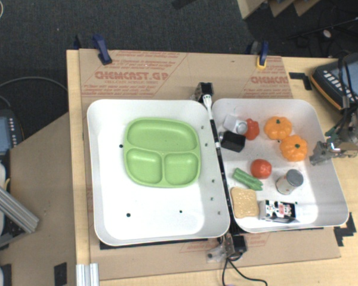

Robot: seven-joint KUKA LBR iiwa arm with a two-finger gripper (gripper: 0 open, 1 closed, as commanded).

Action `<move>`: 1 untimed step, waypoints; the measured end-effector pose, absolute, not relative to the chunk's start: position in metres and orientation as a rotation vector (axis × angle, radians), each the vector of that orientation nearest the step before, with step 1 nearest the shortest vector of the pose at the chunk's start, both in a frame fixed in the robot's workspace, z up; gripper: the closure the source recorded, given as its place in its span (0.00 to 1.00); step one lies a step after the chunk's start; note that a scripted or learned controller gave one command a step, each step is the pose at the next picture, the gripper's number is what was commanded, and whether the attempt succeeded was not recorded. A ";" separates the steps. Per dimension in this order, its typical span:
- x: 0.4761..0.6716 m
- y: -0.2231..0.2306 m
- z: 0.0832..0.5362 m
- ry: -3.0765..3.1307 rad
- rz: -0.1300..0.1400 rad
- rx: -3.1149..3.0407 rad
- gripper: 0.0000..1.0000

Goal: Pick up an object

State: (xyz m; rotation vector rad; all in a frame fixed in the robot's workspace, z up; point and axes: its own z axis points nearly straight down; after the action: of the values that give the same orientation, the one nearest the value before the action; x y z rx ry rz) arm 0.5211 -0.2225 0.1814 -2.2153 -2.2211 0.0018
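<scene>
Hanging at the right rim of the right-hand shallow white bin [322, 216], the two-finger gripper [329, 149] sits just right of the lower small orange plastic pumpkin [294, 148], its nearest object. Whether it is clenched or released cannot be told; nothing visibly sits in it.

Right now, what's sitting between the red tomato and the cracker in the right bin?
In the camera view, a green pea pod lies between the tomato and the cracker.
</scene>
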 end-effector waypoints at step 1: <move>0.478 -0.225 0.248 -2.224 -0.002 -2.228 1.00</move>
State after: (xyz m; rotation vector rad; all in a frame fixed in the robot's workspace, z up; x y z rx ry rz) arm 0.4783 -0.2245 0.2475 -2.2277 -2.2238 -0.0022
